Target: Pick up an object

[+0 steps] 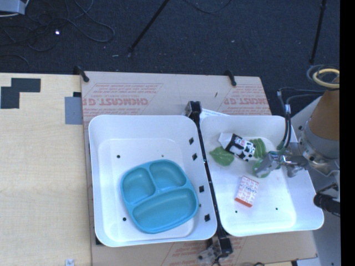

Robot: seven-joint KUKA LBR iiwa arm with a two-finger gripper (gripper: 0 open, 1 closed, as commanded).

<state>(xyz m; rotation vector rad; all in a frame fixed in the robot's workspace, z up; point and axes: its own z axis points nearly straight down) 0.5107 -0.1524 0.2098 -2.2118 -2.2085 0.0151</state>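
Blue tray [160,197]: you see a smooth, three-compartment plastic plate near the front edge of the left bin [105,148].
Packet [247,191]: you find a flat red-and-white pouch lying in the middle of the right bin [277,218]; its print is too small to read.
Cardboard [127,96]: mirrored stamped lettering under both bins, not legible.
Toy cow [242,147]: black-and-white, near the right bin's back edge, beside green leaf shapes [222,157].
Gripper [272,162]: low over the right bin's right side, touching green pieces; how far it is open, you cannot tell.
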